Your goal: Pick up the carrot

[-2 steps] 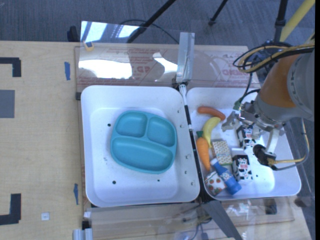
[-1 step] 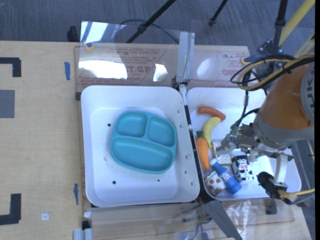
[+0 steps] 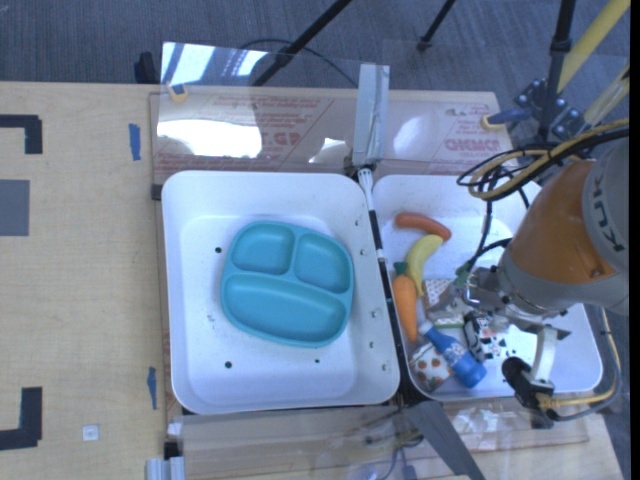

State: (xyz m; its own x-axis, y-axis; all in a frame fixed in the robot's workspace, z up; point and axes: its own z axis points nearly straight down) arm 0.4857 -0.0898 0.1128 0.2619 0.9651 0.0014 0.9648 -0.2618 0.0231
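One carrot, one banana, two bins

A light wooden bench fills the left and lower part of the view. Black angular marks and short strips of blue tape sit on the wood left of the bench's middle. Beyond the bench's far edge lies dark grey-blue carpet. On that carpet, toward the far right of the bench, stand black tripod legs and a yellow pole. A clear plastic panel rises along the bench's far edge, catching bright glare from overhead light.
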